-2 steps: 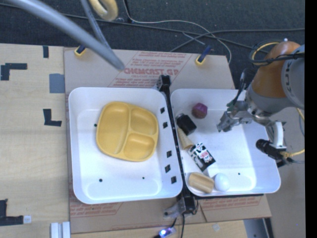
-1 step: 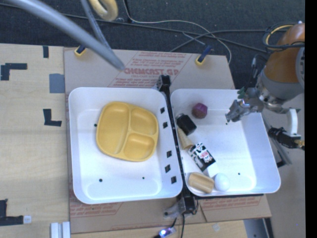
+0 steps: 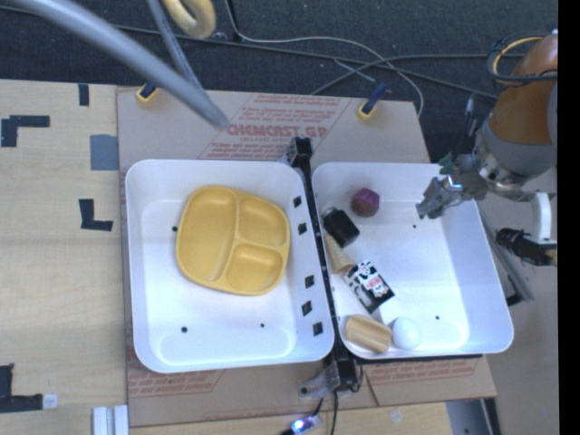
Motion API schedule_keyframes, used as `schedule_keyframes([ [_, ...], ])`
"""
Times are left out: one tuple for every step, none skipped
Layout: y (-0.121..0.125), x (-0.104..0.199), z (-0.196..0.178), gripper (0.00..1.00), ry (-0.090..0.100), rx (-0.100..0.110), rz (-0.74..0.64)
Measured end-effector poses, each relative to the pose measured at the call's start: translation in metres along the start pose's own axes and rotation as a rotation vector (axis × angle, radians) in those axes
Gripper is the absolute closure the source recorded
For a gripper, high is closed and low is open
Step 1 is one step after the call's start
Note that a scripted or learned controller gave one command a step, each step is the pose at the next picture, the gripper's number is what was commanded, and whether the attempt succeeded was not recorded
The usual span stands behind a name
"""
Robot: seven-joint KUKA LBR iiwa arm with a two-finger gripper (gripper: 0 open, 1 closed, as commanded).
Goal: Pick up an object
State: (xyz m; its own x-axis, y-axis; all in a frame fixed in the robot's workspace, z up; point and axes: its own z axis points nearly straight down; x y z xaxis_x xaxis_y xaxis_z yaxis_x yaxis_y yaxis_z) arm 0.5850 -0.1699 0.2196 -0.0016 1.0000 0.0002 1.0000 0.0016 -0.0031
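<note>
Now the gripper (image 3: pixel 433 201) hangs over the right bin's (image 3: pixel 471 270) upper right corner; whether its claw is apart or together cannot be told from this angle. Nearest candidate is the small purple fruit-like toy (image 3: pixel 365 201), lying apart from the cluster along the left wall. It looks light, rigid and rounded, so likely to roll or squirt out: best pinched across its widest middle. Over in the left bin (image 3: pixel 149 270), the yellow divided plate (image 3: pixel 233 240) looks awkwardly flat.

The end effector (image 3: pixel 433 202) hovers over the right bin (image 3: pixel 471 270), well apart from the purple ball (image 3: pixel 365 201).
</note>
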Motion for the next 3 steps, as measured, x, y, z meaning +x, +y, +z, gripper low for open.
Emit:
schedule_keyframes([
  [-0.001,0.056,0.013,1.00,0.001,0.003,-0.004],
  [0.007,0.109,0.021,1.00,0.001,0.003,-0.005],
  [0.008,0.154,0.025,1.00,0.001,0.003,-0.004],
])
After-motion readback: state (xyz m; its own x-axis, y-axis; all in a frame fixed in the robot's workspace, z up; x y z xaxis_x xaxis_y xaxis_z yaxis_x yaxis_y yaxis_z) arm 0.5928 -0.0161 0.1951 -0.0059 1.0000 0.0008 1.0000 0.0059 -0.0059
